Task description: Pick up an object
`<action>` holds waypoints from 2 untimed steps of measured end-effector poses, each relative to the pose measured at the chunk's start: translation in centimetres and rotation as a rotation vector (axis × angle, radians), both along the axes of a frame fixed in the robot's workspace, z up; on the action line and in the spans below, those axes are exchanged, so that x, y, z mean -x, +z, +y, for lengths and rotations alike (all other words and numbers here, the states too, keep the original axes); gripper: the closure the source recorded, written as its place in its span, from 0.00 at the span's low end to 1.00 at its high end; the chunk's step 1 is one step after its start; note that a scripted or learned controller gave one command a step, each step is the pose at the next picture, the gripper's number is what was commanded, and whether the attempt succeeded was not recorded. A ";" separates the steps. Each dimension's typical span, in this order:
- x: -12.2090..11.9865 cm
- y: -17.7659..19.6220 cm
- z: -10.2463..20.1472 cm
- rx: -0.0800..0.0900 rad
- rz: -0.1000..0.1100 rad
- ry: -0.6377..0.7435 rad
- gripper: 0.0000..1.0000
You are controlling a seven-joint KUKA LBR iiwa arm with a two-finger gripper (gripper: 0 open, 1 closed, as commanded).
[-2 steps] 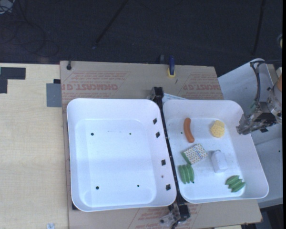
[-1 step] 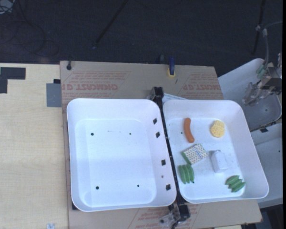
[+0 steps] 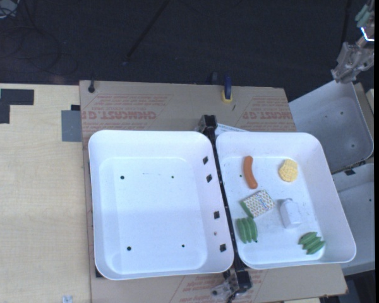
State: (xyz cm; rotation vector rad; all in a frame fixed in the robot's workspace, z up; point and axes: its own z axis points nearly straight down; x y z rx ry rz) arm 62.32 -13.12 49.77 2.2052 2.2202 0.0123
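Gripper (image 3: 352,65) sits far right, clear of the bins; a clean descent onto the isolated orange sausage (image 3: 249,172) looks easiest

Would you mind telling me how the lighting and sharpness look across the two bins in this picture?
Camera view: the left bin is bright, with soft shading on its floor; the right bin is evenly lit, without harsh glare; the white object blends into it; the gripper looks blurred at the dark top edge.
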 end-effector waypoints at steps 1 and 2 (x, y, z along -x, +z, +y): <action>5.6 -12.2 2.3 -0.006 0.029 -0.009 1.00; -2.4 -3.7 6.4 -0.002 0.008 -0.003 1.00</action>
